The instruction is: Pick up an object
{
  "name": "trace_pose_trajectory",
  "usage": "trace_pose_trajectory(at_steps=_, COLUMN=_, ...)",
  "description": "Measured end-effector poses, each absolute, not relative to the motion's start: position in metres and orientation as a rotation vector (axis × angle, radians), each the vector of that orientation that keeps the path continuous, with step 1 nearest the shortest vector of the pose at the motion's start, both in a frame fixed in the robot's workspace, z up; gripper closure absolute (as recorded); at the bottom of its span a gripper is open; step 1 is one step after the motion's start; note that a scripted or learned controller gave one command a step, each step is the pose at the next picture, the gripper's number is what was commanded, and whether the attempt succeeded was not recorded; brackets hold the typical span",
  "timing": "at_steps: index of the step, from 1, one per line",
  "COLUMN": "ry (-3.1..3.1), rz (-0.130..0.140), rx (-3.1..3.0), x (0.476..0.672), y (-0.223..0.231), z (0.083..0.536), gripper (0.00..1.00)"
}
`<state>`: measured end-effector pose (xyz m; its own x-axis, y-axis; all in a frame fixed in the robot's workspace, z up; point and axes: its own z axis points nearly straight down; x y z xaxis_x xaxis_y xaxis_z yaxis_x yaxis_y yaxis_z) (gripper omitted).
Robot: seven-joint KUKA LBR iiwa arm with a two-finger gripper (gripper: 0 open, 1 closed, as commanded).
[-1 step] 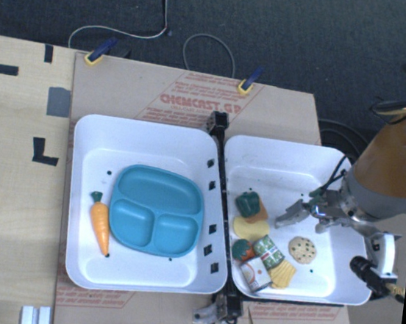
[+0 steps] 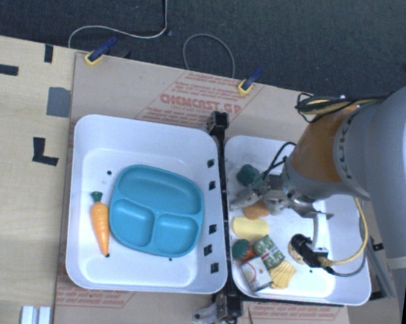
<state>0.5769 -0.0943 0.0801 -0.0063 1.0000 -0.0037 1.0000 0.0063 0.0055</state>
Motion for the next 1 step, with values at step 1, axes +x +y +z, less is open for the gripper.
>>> trace_pose_trajectory(at_steps=1, ry=2.218, rz=0.004, rx=2.215, x=0.5760, y=-0.0975, z=0.0969, gripper=1.00)
